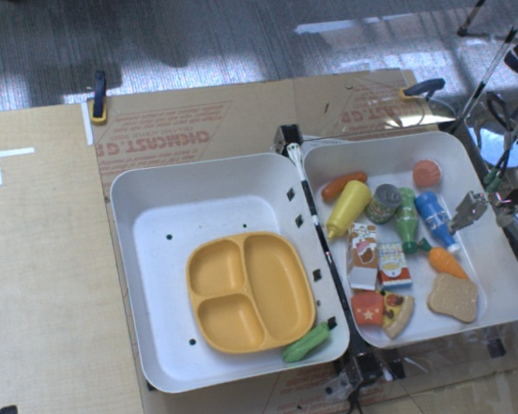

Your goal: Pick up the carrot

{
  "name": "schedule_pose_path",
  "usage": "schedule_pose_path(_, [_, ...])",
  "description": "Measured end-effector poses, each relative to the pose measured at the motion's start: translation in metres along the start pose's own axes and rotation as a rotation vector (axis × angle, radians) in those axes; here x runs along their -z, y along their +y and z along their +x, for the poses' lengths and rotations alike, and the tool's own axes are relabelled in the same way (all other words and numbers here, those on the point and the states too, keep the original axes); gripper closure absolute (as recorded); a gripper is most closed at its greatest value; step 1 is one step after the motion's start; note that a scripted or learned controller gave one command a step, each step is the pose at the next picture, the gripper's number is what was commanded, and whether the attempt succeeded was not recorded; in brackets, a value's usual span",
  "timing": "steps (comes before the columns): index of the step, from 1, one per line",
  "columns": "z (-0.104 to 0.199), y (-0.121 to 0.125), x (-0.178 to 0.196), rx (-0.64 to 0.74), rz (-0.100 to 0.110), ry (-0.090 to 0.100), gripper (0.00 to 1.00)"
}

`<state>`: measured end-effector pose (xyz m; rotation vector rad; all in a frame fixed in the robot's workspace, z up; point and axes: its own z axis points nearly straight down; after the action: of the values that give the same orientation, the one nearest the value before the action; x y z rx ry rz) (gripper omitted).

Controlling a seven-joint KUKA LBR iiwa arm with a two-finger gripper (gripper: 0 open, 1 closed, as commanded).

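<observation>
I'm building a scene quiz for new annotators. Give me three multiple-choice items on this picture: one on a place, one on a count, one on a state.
1. Where does the carrot lie?
A. In the right bin, beside the bread slice
B. On the yellow plate
C. On the cardboard outside the bins

2. How many compartments has the yellow plate?
A. Two
B. Three
C. Five

3. How does the yellow mustard bottle rest?
A. Standing upright
B. Lying on its side
C. Held up in the air by the arm

Answers: 1 A, the carrot sits in the right bin just above the bread slice. 2 B, ridges split the plate into one long section and two smaller ones. 3 B, its length stretches slantwise across the bin floor.
</observation>
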<state>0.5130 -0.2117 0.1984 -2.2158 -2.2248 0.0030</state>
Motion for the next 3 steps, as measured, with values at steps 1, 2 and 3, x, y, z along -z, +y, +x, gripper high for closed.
schedule_pose_path(1, [-0.002, -0.031, -0.106, -0.057, -0.001, 0.015, 0.00])
schedule_pose_path(2, [-0.005, -0.030, -0.097, -0.063, -0.005, 0.008, 1.00])
schedule_pose_path(3, [0.075, -0.028, -0.052, 0.174, -0.002, 0.000, 1.00])
